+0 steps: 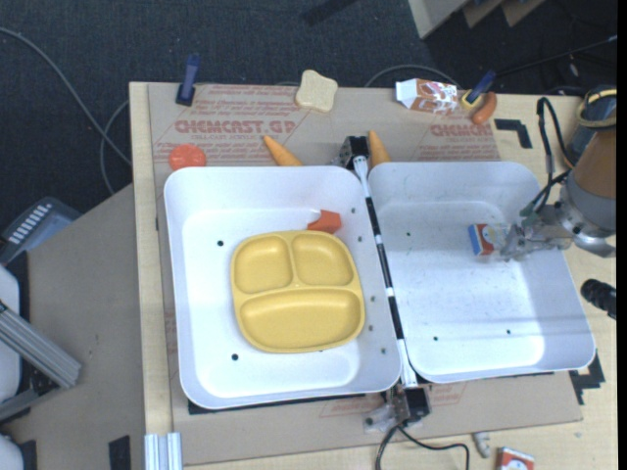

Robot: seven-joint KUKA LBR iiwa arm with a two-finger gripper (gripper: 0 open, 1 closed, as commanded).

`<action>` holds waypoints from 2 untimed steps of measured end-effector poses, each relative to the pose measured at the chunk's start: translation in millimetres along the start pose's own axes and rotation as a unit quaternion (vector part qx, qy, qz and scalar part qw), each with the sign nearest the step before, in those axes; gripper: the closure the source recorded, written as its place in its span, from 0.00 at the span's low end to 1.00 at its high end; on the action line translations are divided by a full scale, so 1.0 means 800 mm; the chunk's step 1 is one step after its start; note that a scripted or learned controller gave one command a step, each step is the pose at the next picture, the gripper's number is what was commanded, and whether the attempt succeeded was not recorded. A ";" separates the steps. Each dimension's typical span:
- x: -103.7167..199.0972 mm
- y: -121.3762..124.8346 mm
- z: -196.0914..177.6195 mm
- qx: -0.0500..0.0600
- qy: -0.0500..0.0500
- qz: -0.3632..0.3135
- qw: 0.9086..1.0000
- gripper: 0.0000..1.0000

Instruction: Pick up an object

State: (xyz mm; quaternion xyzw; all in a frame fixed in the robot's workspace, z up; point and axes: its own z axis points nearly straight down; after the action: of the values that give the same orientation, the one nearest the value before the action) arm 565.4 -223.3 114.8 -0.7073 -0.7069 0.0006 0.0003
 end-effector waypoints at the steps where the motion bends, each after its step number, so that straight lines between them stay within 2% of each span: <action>1: 0.014 0.008 -0.046 -0.002 -0.001 -0.001 1.000 1.00; 2: 0.014 0.008 -0.046 -0.002 -0.001 -0.001 1.000 0.00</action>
State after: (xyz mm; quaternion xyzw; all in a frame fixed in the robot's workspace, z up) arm 571.8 -212.1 151.3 -0.7068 -0.7074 -0.0001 -0.0012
